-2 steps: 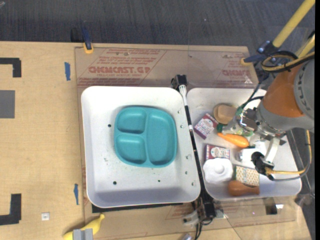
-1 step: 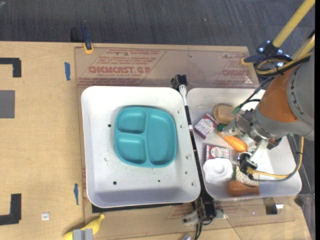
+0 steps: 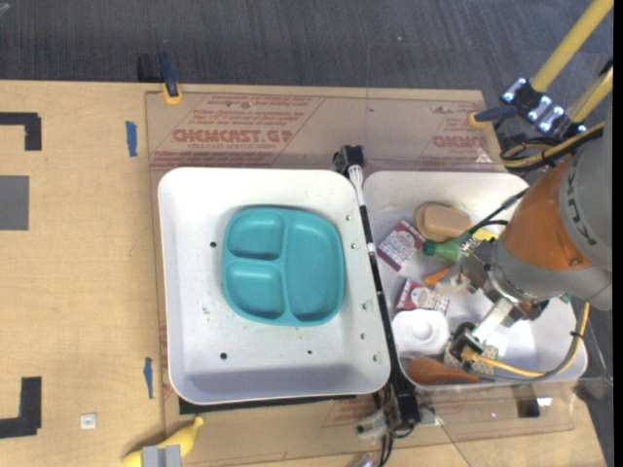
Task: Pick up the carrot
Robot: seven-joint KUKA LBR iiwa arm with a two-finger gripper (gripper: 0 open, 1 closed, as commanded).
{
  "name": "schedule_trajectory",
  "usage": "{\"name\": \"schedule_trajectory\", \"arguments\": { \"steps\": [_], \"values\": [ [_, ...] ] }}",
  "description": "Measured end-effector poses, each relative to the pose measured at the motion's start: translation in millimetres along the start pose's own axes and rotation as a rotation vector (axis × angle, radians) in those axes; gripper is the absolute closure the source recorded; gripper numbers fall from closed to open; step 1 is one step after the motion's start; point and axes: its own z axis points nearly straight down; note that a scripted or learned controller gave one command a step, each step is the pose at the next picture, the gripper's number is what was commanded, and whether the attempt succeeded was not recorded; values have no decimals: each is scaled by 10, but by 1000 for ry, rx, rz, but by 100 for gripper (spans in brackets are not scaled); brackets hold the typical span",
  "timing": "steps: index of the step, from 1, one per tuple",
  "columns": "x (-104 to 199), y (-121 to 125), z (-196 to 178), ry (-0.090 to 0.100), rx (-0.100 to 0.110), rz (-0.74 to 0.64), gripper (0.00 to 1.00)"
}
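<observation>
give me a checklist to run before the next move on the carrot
1. Arm over the right bin: ok.
2. Carrot identified: cannot tell. A small orange piece lies by the gripper, and a longer orange-brown thing lies by the near wall.
3. Carrot held: cannot tell, the wrist hides the grip.
4. Room round the orange piece: not ok. A purple packet, a green thing and a white bottle crowd it.
5. Teal plate out of the way in the left bin: ok.
</observation>
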Motion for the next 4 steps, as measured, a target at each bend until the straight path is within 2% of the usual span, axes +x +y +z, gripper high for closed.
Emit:
{"name": "schedule_trajectory", "arguments": {
  "steps": [1, 2, 3, 4],
  "values": [
    [570, -149, -843, -30, 45, 295, 0],
    [400, 256, -18, -41, 59, 208, 0],
    [-1, 329, 129, -25, 49, 321, 0],
    [-13, 334, 25, -33, 48, 312, 100]
  ]
}}
